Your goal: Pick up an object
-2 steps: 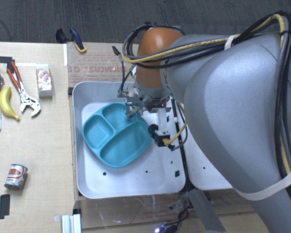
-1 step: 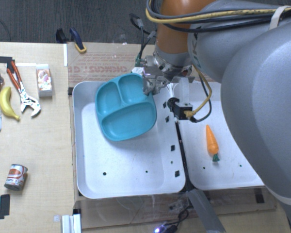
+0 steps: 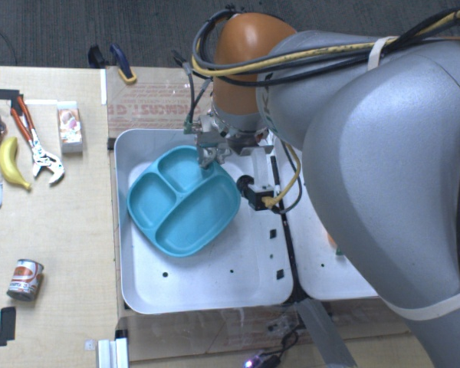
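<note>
from my feed i see a light wooden bench (image 3: 54, 228) filling the left side, with dark grey carpeted floor (image 3: 77, 14) running along the top of the view. the wood surface carries a banana (image 3: 11, 163), a wrench (image 3: 42, 159) with red handles, a small box (image 3: 70, 129) and a tin can (image 3: 24, 278). a blue clamp (image 3: 123, 64) grips the bench's far edge. the light is even and soft, with faint shadows.

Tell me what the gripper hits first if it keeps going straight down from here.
Probably the blue divided plate: the gripper points down over its upper right rim, inside the left bin. Depth is unclear from this slant.
</note>
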Controlling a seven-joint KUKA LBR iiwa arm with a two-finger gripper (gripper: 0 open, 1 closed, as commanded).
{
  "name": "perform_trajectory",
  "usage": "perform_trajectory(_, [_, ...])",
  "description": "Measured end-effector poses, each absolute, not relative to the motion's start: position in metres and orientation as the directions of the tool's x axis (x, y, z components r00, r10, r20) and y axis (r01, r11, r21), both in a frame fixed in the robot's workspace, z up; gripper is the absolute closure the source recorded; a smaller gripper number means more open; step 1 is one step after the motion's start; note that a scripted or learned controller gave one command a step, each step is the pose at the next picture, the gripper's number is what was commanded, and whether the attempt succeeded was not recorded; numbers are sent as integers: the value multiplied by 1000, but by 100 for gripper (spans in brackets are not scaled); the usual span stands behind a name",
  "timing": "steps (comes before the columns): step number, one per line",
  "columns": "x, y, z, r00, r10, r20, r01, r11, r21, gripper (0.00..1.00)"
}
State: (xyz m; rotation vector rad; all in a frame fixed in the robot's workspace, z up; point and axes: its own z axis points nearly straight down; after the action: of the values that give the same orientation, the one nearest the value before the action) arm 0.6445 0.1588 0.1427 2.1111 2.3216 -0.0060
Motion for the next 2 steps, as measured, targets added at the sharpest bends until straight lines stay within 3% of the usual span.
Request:
perform_trajectory(1, [644, 161, 142, -97, 995, -2, 995, 97, -1, 0])
perform_trajectory(2, [659, 93, 192, 10, 1000, -2, 1000, -10, 0, 0])
